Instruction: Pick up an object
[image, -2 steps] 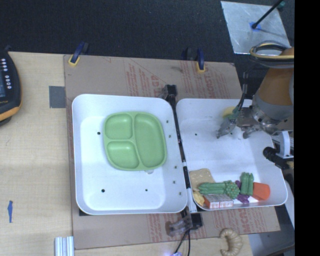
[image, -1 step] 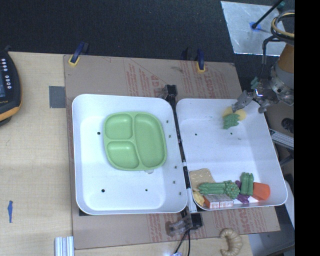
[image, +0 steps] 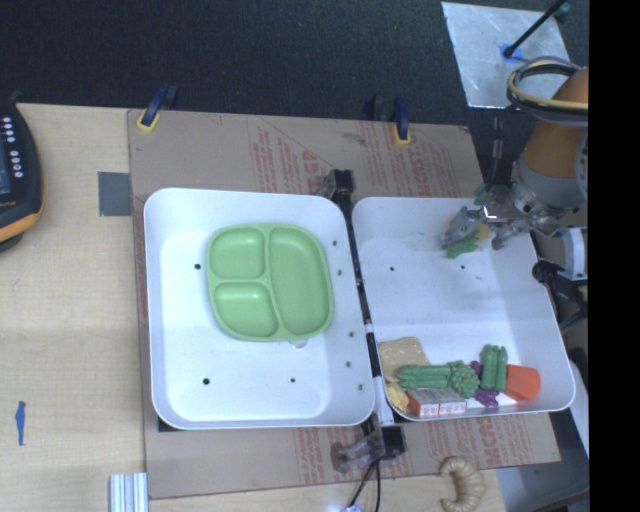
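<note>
A small green and grey object (image: 461, 243), its shape too blurred to name, sat in the far part of the shallow white right-hand bin (image: 455, 300), and it looked the likeliest thing for the task because the claw (image: 478, 226) was right upon it. The claw hung from the grey arm with its orange band (image: 548, 150), which reached in over the bin's far right corner. Whether the fingers stood apart or were pressed together could not be told, since they merged with the object beneath them, nor whether the object was truly gripped or merely touched. Judging by this, the step in hand was the grasp itself, low over the bin floor. The next move would call for a firm closing on the object and then a straight lift clear of the bin wall, which would show whether the hold was real. Along the near wall of the same bin lay a heap of toy foods: a green ridged vegetable (image: 436, 376), a tan slice (image: 402, 353), and an orange-red piece (image: 523, 381). In the white bin (image: 180, 300) to the left of it, a pale green divided plastic plate (image: 270, 281) lay untouched. Both bins rested on a brown cardboard sheet (image: 250, 155) clamped to the wooden surface (image: 60, 330).
</note>
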